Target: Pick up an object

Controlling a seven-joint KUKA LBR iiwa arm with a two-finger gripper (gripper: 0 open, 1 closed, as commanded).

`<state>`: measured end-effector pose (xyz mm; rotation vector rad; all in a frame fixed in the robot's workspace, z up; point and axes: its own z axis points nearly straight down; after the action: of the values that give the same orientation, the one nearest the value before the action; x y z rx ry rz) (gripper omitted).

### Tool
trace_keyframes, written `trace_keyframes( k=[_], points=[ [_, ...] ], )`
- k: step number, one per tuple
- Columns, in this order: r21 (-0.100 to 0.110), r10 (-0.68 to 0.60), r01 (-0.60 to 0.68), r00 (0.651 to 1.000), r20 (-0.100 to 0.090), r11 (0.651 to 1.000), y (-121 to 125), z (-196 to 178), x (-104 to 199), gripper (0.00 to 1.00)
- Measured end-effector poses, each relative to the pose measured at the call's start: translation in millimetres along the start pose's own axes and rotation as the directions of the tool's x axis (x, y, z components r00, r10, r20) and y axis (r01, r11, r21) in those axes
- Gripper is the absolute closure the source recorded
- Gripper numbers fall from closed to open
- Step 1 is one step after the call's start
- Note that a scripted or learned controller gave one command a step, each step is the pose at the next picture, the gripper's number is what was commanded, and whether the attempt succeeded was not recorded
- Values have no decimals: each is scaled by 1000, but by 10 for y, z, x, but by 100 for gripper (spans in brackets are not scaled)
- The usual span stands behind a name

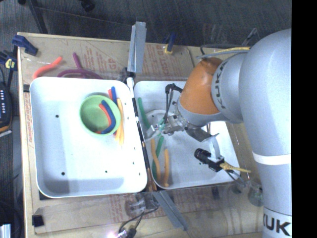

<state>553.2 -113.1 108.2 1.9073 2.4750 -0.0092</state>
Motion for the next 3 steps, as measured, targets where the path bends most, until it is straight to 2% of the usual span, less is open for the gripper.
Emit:
trace_keyframes(
  k=[1, 2, 3],
  points=[
    [1, -8, 8, 1000, -1, 1000, 9, -92, 15, 100],
    [1, -8, 8, 1000, -1, 1000, 10, -93, 16, 0],
    [2, 52, -52, 999, 0, 999, -81, 127, -4, 0]
  ],
)
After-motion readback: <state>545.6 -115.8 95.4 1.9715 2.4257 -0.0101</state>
